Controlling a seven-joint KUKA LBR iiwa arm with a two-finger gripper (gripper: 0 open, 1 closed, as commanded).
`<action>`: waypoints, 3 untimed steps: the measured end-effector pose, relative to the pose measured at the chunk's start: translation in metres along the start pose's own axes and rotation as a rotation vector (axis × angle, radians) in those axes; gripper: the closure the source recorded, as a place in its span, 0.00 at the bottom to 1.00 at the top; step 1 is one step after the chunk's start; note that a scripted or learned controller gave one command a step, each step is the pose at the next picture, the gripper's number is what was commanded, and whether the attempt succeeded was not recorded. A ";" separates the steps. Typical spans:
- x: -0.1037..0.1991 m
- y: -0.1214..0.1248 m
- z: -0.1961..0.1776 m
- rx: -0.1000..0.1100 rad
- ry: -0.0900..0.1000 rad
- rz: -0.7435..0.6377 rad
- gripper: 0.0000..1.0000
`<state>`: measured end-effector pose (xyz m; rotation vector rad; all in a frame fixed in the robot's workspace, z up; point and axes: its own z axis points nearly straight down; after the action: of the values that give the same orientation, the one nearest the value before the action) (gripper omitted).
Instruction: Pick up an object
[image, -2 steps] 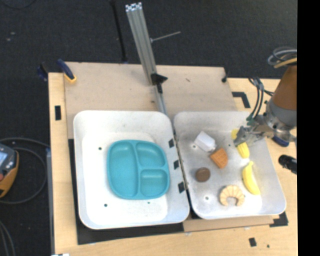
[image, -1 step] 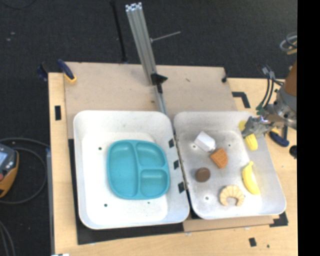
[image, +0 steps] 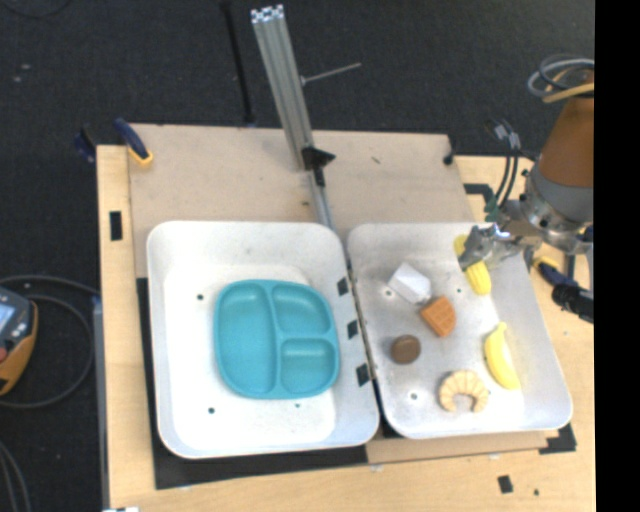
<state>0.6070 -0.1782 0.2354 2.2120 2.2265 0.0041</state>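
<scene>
My gripper (image: 487, 243) hovers at the right bin's (image: 545, 330) far right edge, its state impossible to tell, just above a small yellow piece (image: 479, 277). It looks light, stiff and slick (likely plastic), best pinched across its narrow middle.

Left bin (image: 180, 300): holds a teal divided tray (image: 275, 337), lying flat near its middle.
Right bin (image: 535, 330): holds six small things.
White block (image: 409, 282): near the bin's upper middle.
Orange block (image: 438, 317): just below and right of the white block.
Brown round piece (image: 404, 349): lower left of the orange block.
Croissant (image: 464, 390): near the bin's front edge.
Banana (image: 500, 357): right of the croissant, lying lengthwise.
Small yellow piece (image: 479, 277): at the bin's upper right.
Gripper (image: 484, 243): directly above the small yellow piece, at the bin's far right rim.
Arm (image: 568, 150): reaches in from the right.
</scene>
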 end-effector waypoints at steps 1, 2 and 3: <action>0.050 0.020 -0.006 0.001 0.000 -0.001 1.00; 0.103 0.030 -0.017 0.002 0.001 -0.001 1.00; 0.161 0.043 -0.022 0.001 0.001 -0.001 1.00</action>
<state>0.6489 -0.0173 0.2572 2.2119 2.2287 0.0040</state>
